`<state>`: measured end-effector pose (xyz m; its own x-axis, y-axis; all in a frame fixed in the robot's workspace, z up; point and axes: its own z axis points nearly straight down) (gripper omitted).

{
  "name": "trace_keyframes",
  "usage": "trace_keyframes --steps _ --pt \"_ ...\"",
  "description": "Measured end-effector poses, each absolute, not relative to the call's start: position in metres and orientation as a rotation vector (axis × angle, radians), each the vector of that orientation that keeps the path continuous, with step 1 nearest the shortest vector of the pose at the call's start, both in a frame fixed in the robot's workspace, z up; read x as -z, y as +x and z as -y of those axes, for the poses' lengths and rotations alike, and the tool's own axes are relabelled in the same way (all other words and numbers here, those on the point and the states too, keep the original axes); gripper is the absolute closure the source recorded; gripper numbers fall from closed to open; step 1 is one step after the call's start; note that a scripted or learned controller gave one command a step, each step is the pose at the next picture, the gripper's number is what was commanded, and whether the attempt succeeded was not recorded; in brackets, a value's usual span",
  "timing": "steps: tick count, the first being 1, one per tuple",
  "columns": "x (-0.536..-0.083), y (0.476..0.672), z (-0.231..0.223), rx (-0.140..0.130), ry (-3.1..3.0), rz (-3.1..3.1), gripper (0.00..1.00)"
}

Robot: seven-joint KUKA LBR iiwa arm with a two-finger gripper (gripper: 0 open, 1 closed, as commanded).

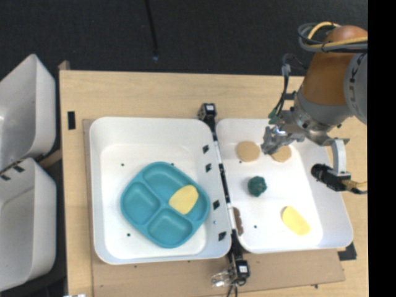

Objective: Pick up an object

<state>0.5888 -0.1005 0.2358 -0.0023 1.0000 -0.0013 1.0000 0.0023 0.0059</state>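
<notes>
My gripper (273, 142) hangs over the back of the right bin (322, 228), between two tan round pieces. One tan piece (248, 151) lies just to its left, the other (282, 155) just to its lower right, partly under the gripper. A dark green lump (257, 185) sits near the bin's middle. A yellow oval piece (295, 220) lies toward the front. Nothing shows between the fingers.
The left bin (108, 141) holds a blue sectioned plate (162, 204) with a yellow piece (184, 199) in one compartment. A black clip-lined divider (220, 172) runs between the bins. White containers (21, 110) stand at the far left.
</notes>
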Motion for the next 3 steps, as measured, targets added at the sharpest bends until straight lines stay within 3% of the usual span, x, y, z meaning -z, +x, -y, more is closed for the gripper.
trace_keyframes --steps 1,3 --pt "-0.290 0.590 0.102 -0.007 2.213 -2.220 1.00" --pt "-0.291 0.621 0.004 -0.003 2.213 -2.227 1.00"
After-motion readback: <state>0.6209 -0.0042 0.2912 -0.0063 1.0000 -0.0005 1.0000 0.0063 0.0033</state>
